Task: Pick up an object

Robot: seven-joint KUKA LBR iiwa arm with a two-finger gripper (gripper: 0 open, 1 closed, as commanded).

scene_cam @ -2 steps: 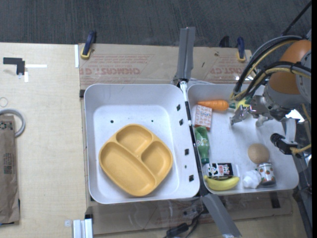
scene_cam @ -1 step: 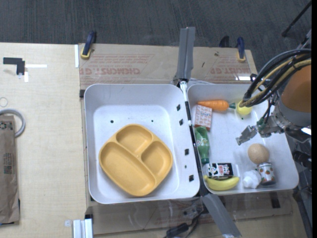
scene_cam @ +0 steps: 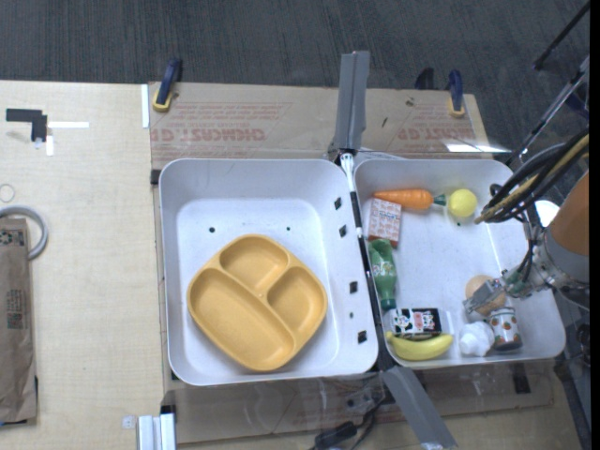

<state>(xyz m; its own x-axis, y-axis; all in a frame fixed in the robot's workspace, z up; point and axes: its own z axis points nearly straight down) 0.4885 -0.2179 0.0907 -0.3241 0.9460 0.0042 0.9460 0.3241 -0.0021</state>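
While low in right bin (scene_cam: 553, 340): hand (scene_cam: 487, 298), grip unclear
Beside hand: can (scene_cam: 504, 330), banana (scene_cam: 421, 346)
Left bin (scene_cam: 178, 251): plate (scene_cam: 257, 301)

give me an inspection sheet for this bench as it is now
surface: two white bins side by side on cardboard; left bin, right bin.
job's things: in the right bin, carrot, lemon, red-and-white packet, green packet, cow-print carton, banana, white lump, small can.
clutter: yellow divided plate in the left bin; brown bag on the table at far left.
grippers: hand low over the right bin's right side, above the can; finger state unclear.
cables: dark bundle running to the arm at right.
surroundings: blue clamps on the cardboard's far edge; dark floor beyond.
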